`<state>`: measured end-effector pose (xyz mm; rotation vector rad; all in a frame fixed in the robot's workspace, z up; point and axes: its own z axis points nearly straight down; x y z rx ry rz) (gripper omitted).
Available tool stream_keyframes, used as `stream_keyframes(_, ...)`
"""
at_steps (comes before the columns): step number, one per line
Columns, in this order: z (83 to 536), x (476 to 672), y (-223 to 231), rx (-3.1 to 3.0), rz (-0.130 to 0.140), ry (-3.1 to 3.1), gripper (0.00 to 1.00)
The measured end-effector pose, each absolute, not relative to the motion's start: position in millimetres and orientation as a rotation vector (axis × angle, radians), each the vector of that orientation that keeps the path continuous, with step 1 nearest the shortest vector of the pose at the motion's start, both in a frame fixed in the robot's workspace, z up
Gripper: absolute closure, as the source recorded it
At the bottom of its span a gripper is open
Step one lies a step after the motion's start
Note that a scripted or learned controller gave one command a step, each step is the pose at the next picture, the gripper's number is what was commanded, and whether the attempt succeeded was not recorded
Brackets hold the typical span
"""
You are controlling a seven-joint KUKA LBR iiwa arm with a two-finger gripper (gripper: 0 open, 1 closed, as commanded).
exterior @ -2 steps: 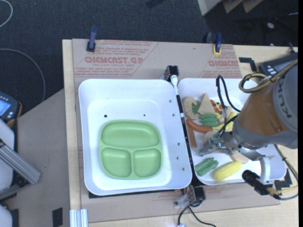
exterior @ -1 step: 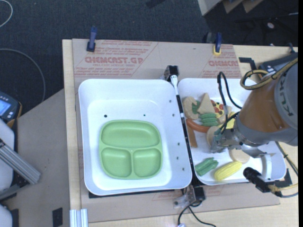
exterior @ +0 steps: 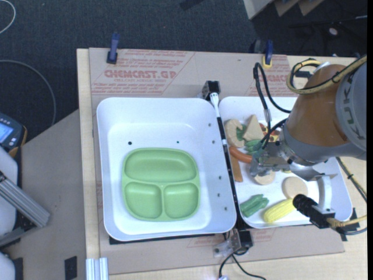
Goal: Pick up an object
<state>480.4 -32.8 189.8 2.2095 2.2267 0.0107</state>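
The right bin (exterior: 233,106) holds several toy foods: a yellow corn cob (exterior: 278,210), a green pea pod (exterior: 253,204), an orange carrot (exterior: 239,154), a tan round piece (exterior: 294,186), a beige wedge (exterior: 253,129) and a pale piece (exterior: 235,130). My gripper (exterior: 263,165) is low in this bin, just right of the carrot and over a pale piece (exterior: 264,179). The arm's bulk hides much of the bin's right half. The left bin (exterior: 111,156) holds a green divided tray (exterior: 161,183).
The two bins sit side by side on a brown board (exterior: 145,72) with blue clamps (exterior: 112,47) at the back. A black clip (exterior: 211,88) marks the seam between the bins. Cables (exterior: 260,86) run along the arm.
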Motion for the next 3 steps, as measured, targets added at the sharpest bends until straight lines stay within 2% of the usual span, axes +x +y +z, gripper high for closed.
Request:
stream_keyframes(1,233.4,480.1,30.6,2.21,0.009,2.23,1.0)
stream_keyframes(2,303.9,480.2,81.9,2.21,0.013,2.228,1.0)
stream_keyframes(3,367.9,480.0,39.3,2.221,0.009,2.213,1.0)
